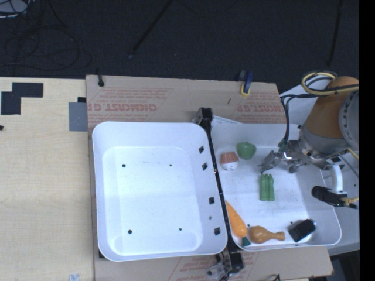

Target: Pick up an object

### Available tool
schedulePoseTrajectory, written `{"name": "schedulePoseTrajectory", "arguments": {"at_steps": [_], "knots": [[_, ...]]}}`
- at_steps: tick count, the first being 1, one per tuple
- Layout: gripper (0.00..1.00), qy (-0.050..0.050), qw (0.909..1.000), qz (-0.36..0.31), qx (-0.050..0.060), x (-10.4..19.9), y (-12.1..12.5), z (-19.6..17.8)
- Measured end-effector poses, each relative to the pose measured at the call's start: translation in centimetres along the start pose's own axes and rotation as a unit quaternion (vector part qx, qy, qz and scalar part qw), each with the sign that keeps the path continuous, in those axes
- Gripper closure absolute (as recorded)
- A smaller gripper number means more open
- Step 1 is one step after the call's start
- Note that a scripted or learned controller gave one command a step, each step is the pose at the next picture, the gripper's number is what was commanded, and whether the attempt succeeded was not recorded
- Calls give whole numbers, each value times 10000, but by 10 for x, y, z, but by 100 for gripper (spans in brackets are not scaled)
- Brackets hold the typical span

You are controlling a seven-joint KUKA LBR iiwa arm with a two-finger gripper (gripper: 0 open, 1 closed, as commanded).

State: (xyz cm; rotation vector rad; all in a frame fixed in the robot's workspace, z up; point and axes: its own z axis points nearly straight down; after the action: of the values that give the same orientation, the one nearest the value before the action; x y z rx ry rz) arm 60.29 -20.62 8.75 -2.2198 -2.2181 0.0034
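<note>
- Your grey arm with the orange band (328, 113) reached in from the right, its two-finger gripper (275, 161) low over the right shallow white bin (328, 230).
- Pincer state: you could not tell from this view whether it was released or clenched; nothing showed between the tips.
- The long green ribbed block (266, 187) lay in the bin just below the gripper, apart from it.
- A round green piece (246, 150) and a small red-and-white piece (229, 160) sat to the gripper's left.
- An orange carrot-shaped piece (235, 218), a tan gourd-shaped piece (265, 235) and a black block (302, 230) lay along the near edge.
- The left white bin (105, 157) stood beside it.
</note>
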Motion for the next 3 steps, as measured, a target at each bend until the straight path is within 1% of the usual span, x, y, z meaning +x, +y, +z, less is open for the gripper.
{"name": "schedulePoseTrajectory", "arguments": {"at_steps": [1, 2, 3], "knots": [[0, -1, 10000, -1, 4, -7, -23, 0], [0, 9, 10000, 7, 18, -7, -93, 1], [100, 1, 10000, 38, -9, -9, -91, -10]]}}
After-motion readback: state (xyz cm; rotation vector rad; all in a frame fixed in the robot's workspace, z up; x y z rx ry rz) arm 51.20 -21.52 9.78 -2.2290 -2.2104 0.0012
